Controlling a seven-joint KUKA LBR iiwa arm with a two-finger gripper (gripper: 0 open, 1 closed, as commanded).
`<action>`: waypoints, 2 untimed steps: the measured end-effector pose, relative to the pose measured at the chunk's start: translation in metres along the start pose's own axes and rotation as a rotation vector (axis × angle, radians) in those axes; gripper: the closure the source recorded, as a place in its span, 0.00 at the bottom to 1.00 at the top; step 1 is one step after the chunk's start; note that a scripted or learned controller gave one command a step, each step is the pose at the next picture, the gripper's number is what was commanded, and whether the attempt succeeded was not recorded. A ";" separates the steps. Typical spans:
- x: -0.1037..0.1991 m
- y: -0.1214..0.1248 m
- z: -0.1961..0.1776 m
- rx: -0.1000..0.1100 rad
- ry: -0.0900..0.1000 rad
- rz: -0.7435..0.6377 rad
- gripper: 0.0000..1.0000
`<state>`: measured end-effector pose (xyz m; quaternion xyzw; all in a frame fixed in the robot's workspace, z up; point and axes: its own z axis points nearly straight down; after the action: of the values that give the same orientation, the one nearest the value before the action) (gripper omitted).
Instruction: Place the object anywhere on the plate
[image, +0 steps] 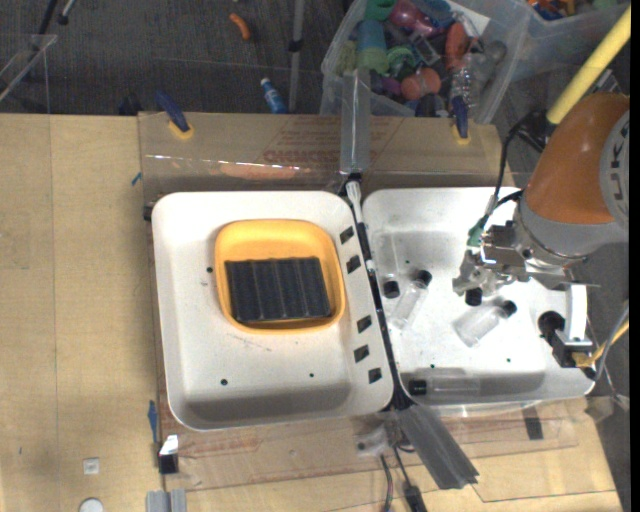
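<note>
1. Camera view, looking down at a slant: two shallow white bins side by side, the left bin (190, 380) and the right bin (520, 385), parted by a dark divider (370, 300) with black tabs.
2. Left bin holds a yellow-orange plate (228, 245), squarish with rounded corners. A black ribbed insert (277, 290) lies flat in its middle.
3. Right bin holds several clear small bottles with black caps. One bottle (482, 322) lies on its side near the bin's centre, cap toward the right. Another (405, 298) lies close to the divider. A third clear bottle (440, 383) lies along the bin's near wall.
4. Arm reaches in from the right; orange band (575, 160) above the grey wrist.
5. Gripper (478, 285) sits low over the right bin, just above and left of the central bottle. Whether it is spread or pressed together cannot be told; the metal parts blur against the white floor.
6. No bottle is seen between its tips. The task's bottles all lie in the right bin, well apart from the plate.
7. Beyond the bench, a clear tub of coloured toys (420, 45) stands on the floor.
</note>
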<state>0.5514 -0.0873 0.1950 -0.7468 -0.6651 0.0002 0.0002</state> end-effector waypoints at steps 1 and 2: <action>0.021 0.053 0.011 -0.002 -0.001 -0.115 1.00; 0.058 0.087 0.010 -0.003 -0.001 -0.239 1.00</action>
<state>0.6444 -0.0394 0.1846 -0.6621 -0.7494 -0.0003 -0.0013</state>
